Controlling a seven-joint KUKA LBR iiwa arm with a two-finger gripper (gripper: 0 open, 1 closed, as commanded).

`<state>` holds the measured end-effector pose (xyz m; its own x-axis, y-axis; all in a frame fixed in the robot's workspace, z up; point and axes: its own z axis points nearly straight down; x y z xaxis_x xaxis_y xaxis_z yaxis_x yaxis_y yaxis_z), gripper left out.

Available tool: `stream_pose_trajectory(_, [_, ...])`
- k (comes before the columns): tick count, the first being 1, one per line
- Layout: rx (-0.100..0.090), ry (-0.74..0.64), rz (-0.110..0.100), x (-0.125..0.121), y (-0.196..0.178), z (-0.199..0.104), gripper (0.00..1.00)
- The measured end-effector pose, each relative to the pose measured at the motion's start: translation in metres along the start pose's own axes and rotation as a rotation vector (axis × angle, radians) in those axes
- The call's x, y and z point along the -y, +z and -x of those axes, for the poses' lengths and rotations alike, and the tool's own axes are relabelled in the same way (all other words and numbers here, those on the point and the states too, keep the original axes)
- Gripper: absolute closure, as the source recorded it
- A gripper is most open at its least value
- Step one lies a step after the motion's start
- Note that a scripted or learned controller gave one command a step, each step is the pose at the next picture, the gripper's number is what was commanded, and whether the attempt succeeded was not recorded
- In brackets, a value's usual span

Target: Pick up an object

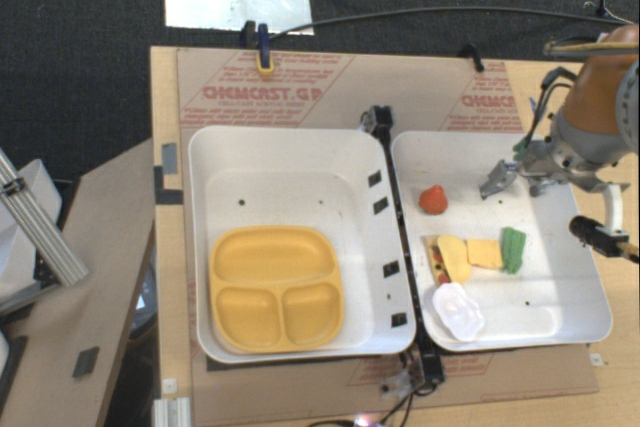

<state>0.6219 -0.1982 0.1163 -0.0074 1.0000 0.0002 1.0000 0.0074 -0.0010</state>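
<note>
The right bin [560, 320] holds a small red round object [432, 200] near its left wall. Below it lie a yellow piece [453, 258], a paler yellow block [485, 254] and a green piece [513, 249] in a row, touching one another. A white crumpled object [458, 311] rests at the bin's front left. My gripper [500, 181] hangs over the upper right part of this bin, to the right of the red object and above the green piece, apart from both. Nothing shows in its grasp.
The left bin [290, 150] holds a yellow divided tray [277, 288] at its front. The grey arm with its orange band [600, 100] comes in from the right. A black clamp [378, 120] sits where the bins meet at the back.
</note>
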Motion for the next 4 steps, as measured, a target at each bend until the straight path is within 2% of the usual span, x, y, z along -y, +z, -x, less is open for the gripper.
stream_pose_trajectory(1, [0.001, 0.0, 0.001, -0.001, 0.033, -0.001, 0.0])
stream_pose_trajectory(2, [0.003, -0.002, 0.008, -0.002, 0.02, 0.0, 1.0])
stream_pose_trajectory(4, [0.002, 0.0, 0.008, -0.017, -0.078, -0.002, 1.0])
